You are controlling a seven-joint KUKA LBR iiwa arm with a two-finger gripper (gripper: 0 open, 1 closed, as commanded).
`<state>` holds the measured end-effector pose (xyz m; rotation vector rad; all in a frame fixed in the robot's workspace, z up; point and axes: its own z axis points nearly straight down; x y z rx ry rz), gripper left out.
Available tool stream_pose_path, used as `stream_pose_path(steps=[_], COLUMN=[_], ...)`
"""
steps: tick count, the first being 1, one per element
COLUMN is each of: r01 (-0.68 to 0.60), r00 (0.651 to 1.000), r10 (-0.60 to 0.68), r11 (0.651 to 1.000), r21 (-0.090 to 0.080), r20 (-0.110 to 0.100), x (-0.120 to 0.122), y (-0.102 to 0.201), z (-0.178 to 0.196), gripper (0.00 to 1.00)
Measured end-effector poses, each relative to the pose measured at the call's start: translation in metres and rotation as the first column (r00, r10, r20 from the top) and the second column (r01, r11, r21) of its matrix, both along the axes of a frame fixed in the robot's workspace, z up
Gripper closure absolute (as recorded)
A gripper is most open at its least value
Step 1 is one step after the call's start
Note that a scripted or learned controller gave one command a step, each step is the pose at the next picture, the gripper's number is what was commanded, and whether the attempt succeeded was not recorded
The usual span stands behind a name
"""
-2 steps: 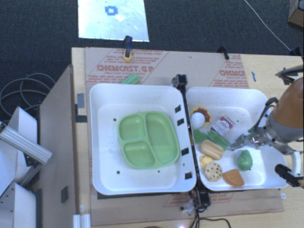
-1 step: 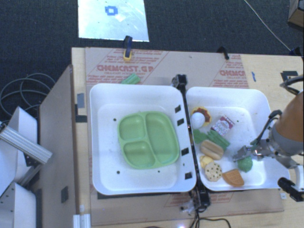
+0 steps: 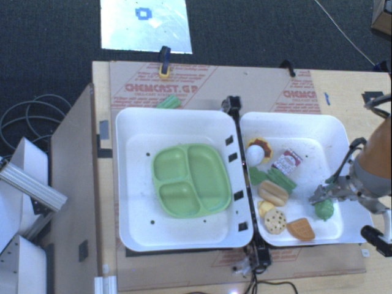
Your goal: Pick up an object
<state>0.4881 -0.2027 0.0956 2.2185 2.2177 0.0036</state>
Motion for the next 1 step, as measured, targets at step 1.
stream_pose_path(steps=[1], r01=[-0.015], r00=[1.0], r10=[0.015], r11=[1.0], r21=[0.003], r20=[0.01], x=[0.04], y=[0.0949], z=[0.1117], gripper=[1.0])
